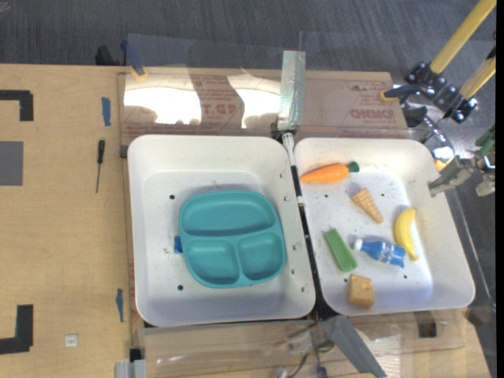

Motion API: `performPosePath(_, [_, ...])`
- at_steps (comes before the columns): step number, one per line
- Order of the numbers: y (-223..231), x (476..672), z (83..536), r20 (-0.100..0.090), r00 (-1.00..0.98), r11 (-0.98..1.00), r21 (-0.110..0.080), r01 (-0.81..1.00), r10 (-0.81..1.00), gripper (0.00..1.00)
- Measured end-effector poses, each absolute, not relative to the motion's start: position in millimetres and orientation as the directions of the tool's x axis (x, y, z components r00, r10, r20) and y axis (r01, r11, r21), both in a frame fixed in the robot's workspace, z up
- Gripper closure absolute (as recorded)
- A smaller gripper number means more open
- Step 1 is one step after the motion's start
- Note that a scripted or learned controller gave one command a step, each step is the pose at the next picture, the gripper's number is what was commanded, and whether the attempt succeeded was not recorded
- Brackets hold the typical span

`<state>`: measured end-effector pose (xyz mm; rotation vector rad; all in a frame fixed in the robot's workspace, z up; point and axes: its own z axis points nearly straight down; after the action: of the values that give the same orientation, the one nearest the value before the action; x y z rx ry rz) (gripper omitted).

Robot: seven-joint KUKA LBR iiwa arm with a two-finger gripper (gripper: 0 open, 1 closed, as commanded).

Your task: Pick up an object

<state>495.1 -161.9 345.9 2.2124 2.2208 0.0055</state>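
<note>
The right bin (pixel 453 286) holds several objects. An orange carrot (pixel 324 173) lies at the back, with a tan cone (pixel 367 205) just in front of it. A yellow banana (pixel 405 231) lies near the right wall. A blue and white tube (pixel 381 251) sits beside a green block (pixel 341 250), and a brown cube (pixel 361 290) is at the front. My gripper (pixel 455 173) pokes in at the right edge, over the bin's right rim. It is apart from every object, with nothing seen held in it.
The left bin (pixel 150 290) holds a teal divided plate (pixel 231 238). A raised divider (pixel 299 211) separates the two bins. Yellow poles with black clamps (pixel 441 93) stand at the back right. A clear panel and cardboard (pixel 205 105) lie behind the bins.
</note>
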Motion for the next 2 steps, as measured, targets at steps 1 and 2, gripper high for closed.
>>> performPosePath(1, [-185,492.8,165,0.003,0.084,-0.084,-0.011,0.996,0.996,0.00])
performPosePath(2, [-148,520.1,205,-0.002,-0.185,0.185,0.004,0.983,0.983,0.00])
